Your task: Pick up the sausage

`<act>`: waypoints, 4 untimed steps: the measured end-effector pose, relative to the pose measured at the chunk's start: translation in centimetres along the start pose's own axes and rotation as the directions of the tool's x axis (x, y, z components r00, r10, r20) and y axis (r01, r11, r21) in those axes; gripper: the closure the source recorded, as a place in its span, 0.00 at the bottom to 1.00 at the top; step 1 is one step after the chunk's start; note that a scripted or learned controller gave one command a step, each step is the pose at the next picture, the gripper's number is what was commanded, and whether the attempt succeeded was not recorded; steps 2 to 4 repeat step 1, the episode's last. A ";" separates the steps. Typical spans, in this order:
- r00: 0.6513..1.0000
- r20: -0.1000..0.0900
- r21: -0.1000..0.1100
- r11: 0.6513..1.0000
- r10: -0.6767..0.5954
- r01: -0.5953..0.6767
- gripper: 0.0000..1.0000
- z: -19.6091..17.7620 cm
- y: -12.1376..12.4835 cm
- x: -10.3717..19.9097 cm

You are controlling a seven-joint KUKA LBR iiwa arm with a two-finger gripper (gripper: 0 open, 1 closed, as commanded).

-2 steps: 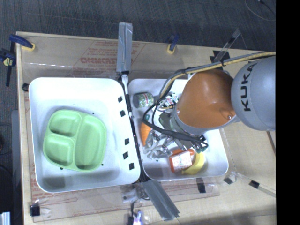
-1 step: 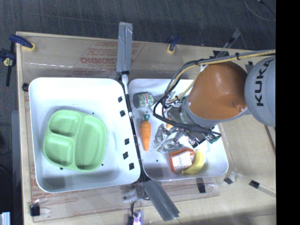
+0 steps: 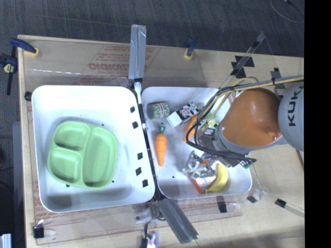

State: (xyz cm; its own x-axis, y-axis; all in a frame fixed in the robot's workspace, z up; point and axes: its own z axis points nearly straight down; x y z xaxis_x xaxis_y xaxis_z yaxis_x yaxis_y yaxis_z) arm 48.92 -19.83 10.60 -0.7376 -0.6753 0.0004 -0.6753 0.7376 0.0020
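Look to the lower right of the right bin point(image 3: 235, 192): a reddish-brown piece, which looks to be the sausage point(image 3: 202, 183), lies there touching the banana point(image 3: 222, 178) on its right. The arm point(image 3: 253, 119) hangs over that corner, and its metal wrist parts come down right above the sausage. The jaws are lost in the clutter of metal and cables, so you cannot tell whether they are open or closed.

To the left of the sausage, the carrot point(image 3: 161, 148) lies lengthwise near the wall between the bins, with bare white floor between the two. Toward the bin's top edge sit a small can point(image 3: 159, 109) and a black-and-white toy point(image 3: 185, 112), well apart from the sausage. The bin's lower wall runs just beneath the sausage and banana, so room is tight there.

The left bin point(image 3: 39, 138) holds a green divided plate point(image 3: 83, 154). Beyond both bins you have open tabletop point(image 3: 67, 61) along the top.
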 end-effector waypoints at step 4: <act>1.000 0.004 0.006 1.000 -0.014 0.014 1.00 -9.7 -1.3 -5.2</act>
